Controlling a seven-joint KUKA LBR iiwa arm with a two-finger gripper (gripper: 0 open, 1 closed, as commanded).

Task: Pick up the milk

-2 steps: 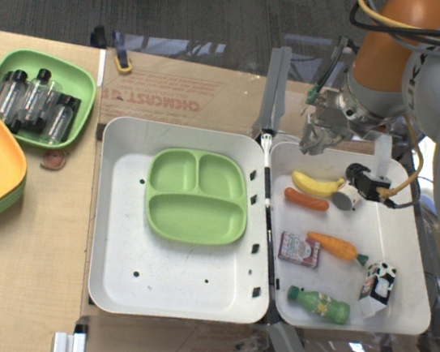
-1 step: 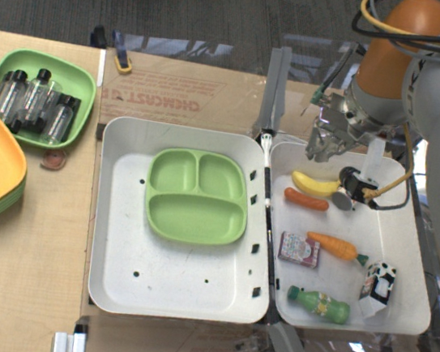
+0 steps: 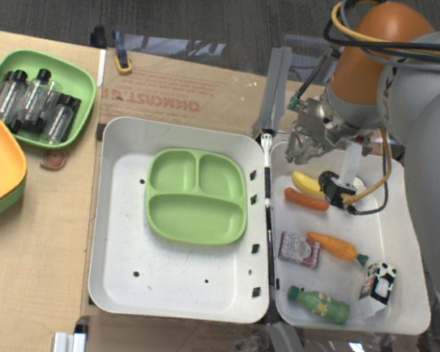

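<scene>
Milk carton (image 3: 379, 283), small and patterned in black and white like a cow, stands at the right edge of the right-hand bin (image 3: 415, 241), near its front corner. It is apart from the other toy foods, which should leave room for fingers on both sides. Those others lie scattered through the same bin: a banana (image 3: 305, 181) and a red sausage-like piece (image 3: 306, 199) near the back, a carrot (image 3: 332, 245) in the middle, a pink packet (image 3: 300, 249) to its left, and a green bottle (image 3: 319, 305) lying flat along the front.

At the back of this bin, the grey arm's end effector (image 3: 302, 146) hangs just behind the banana, well apart from the carton. Its fingers are too small and shadowed to judge, so their spread cannot be told. Nothing is seen held.

On the surface, the left-hand bin (image 3: 115, 221) carries a green divided plate (image 3: 197, 196). Judging by the gap, the pick has not begun.
</scene>
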